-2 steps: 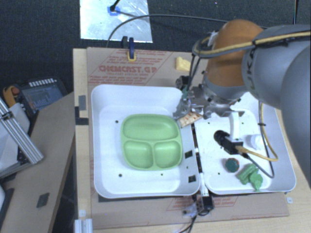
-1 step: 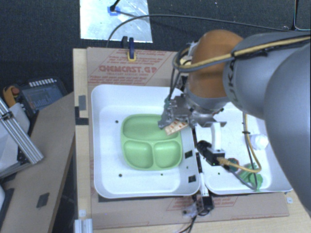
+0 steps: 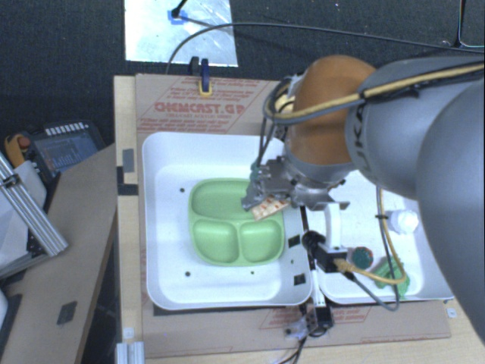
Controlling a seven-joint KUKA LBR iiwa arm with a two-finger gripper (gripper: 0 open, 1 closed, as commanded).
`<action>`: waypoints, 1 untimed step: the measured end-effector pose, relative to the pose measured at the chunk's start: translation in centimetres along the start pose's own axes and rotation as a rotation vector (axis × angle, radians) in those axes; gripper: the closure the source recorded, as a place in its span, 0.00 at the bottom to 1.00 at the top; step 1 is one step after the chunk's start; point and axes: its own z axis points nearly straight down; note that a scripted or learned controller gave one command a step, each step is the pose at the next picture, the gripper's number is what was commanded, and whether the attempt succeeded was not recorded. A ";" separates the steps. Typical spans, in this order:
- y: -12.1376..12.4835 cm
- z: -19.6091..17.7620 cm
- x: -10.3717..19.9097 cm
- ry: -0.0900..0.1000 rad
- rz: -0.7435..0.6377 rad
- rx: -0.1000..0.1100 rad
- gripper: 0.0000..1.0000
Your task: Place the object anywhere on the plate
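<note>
In the camera view, our gripper (image 3: pixel 261 196) hangs at frame centre, over the right rim of the green plate (image 3: pixel 227 233), which sits in the left bin (image 3: pixel 163 203). A tan, striped object (image 3: pixel 271 207) shows at the fingertips, and we judge the claw clamped on it. To finish well, we should shift slightly left, so the object clears the rim, lower, then release over a compartment.

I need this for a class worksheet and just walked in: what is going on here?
A grey robot arm reaches in from the right over the left white bin, which holds a green divided plate. Its gripper is at the plate's right edge, with a small tan object at its tips above the plate. The right bin holds some green items.
</note>
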 end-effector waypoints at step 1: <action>0.1 0.0 -0.1 -0.001 0.003 -0.001 0.00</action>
